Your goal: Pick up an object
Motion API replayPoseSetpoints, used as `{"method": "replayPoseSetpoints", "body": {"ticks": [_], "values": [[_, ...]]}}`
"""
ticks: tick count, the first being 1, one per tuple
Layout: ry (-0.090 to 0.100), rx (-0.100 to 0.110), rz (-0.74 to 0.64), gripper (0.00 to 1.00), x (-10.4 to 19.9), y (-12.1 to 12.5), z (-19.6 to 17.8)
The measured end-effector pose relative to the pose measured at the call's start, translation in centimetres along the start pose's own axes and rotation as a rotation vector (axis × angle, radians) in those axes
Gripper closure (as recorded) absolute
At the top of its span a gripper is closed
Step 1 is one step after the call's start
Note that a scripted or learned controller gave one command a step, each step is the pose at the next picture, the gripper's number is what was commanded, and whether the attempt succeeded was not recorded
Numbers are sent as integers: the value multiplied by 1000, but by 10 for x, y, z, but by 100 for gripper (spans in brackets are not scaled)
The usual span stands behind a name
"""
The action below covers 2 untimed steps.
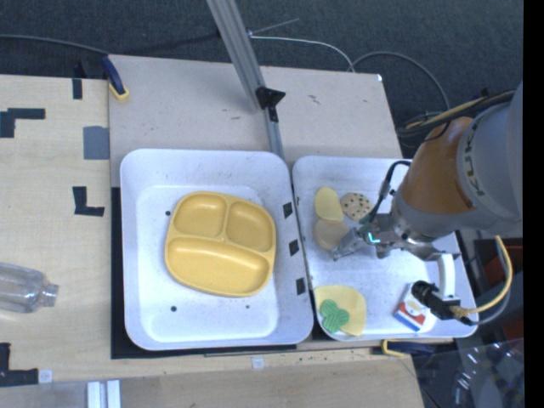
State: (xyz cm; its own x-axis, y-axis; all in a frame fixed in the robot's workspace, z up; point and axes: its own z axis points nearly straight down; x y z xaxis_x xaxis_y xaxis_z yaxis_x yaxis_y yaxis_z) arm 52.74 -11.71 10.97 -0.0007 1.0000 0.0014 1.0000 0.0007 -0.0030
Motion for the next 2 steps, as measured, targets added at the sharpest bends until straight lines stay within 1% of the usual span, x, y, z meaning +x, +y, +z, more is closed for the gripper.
{"method": "replayPoseSetpoints", "body": {"ticks": [1,2], "values": [[3,-6,-9,0,110,-7,-82],[0,-2,-6,0,154,21,-78]]}}
